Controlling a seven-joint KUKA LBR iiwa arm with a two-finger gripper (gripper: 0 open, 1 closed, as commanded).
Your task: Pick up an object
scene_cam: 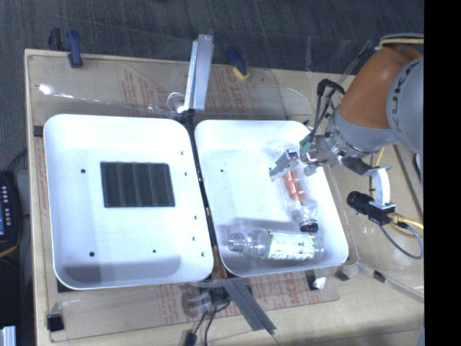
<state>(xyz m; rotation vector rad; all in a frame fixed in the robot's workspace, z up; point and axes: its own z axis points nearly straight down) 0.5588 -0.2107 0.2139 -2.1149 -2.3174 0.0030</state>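
Camera view
Hidden or unclear: the arm (382,99) is cut off at the right edge, so just its orange band and grey wrist housing show. The gripper (287,163) is small and dark against clear plastic; its fingers cannot be told apart, so whether they are spread or closed cannot be told. A small dark item (309,227) near the right bin's right wall is too small to identify.
Right bin (216,215): a clear plastic bottle with a green-and-white label (277,245) lies on its side along the near edge, cap end toward the bin's near left corner. A smaller clear bottle with orange contents (295,189) lies in the bin's right half, running from the far right area down toward the near right corner.
Object and gripper: the gripper's tip sits at the far end of the orange-filled bottle, touching or just above it; which one cannot be judged. The labelled bottle lies well apart from the gripper, nearer the bin's near edge.
Arm pose: it reaches in over the right bin's far right corner, wrist angled down and leftward into the bin, with black cables looping above the wrist.
Left bin (65,193): a dark ribbed rectangular tray (137,184) lies flat near its centre, slightly toward the far edge.
Bench (108,74): blue clamps (73,47) grip its far edge.
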